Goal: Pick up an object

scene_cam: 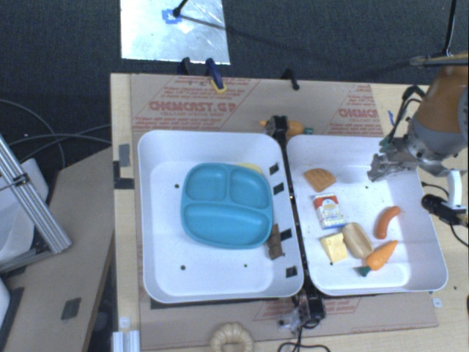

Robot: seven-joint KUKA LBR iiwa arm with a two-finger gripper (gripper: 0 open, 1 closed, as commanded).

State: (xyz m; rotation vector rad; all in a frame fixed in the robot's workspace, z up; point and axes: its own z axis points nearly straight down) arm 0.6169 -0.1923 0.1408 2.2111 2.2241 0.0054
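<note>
Camera view shows the candidate objects lying in the right bin (pixel 429 266): cracker (pixel 319 179), small carton (pixel 330 211), cheese wedge (pixel 335 248), bread roll (pixel 357 239), sausage (pixel 387 221), carrot (pixel 380 256). None is lifted; in my judgement the pick is not yet done. Hand (pixel 382 166) hovers over that bin's far side, nothing visibly between its tips; its opening I cannot tell.

plate (pixel 226 215) in left bin (pixel 157 196), carrot (pixel 381 255) in right bin (pixel 429 266)
</note>
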